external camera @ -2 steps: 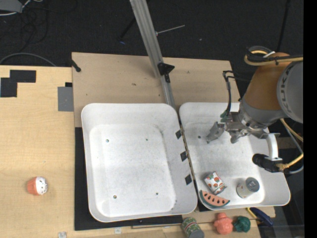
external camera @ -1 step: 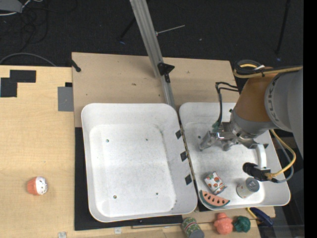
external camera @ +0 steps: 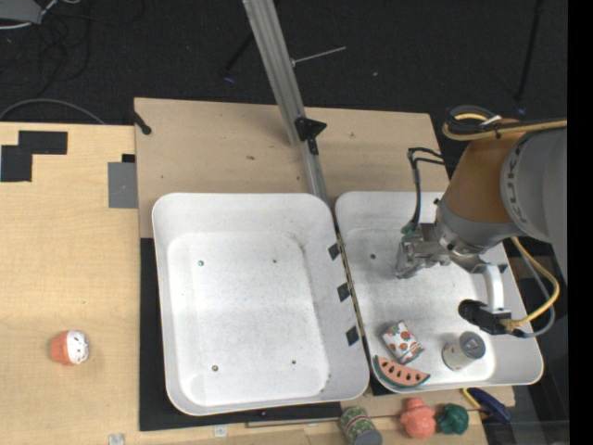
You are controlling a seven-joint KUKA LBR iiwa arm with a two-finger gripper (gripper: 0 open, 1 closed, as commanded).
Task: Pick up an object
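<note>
Left bin: we are seeing the left bin lying white and shallow, its floor showing small dark specks.
Right bin: we are finding the right bin touching the left one along a shared edge; its things are sitting toward the near end.
Carton: a small red-and-white patterned carton is lying on the floor of the right bin, near its near-left corner.
Watermelon slice: a toy watermelon slice is resting on the near rim of the right bin, just in front of the carton.
Grey cylinder: a small grey cylinder is standing to the right of the carton, apart from it.
Surface: the pale wooden surface is carrying both bins; a round red-and-white toy is sitting well to the left of the bins.
Near edge: a pink toy, a green toy and a dark can are lying just beyond the right bin's near rim.
Room: a metal rail is slanting away from between the bins over a dark floor with cables.
Arm: the grey arm with its orange band is reaching in over the right bin.
Gripper: the gripper is hanging over the middle of the right bin, well apart from the carton.
Fingers: we are unable to tell how they are set; nothing is showing between them.
</note>
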